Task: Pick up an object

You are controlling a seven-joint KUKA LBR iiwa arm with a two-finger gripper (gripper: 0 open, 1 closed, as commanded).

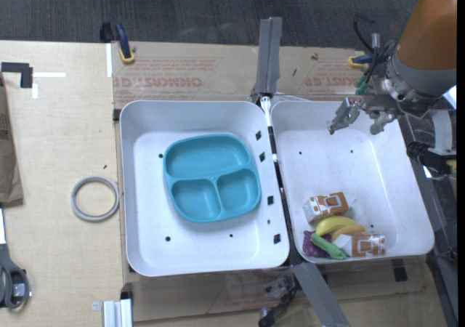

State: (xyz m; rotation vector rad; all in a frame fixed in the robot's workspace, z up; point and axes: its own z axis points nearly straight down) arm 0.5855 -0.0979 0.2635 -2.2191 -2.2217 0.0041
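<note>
Hand (357, 120) spread wide, holding nothing, over right bin's (407, 195) far edge, cartons (328, 206), banana (336, 226) piled near, blue sectioned tray (212, 178) left.

The flat brown cardboard sheet (218, 71) lying behind the two white bins carries red printing in two patches. The left patch shows large block letters, seen upside down and reversed from this camera, so the word cannot be read with certainty; smaller red lines above and below it are too fine to make out. A second red patch (325, 78) toward the right end of the same sheet is just as blurred. The small white and brown cartons (328, 206) in the right bin bear brown panels, but no lettering on them is legible.
</note>
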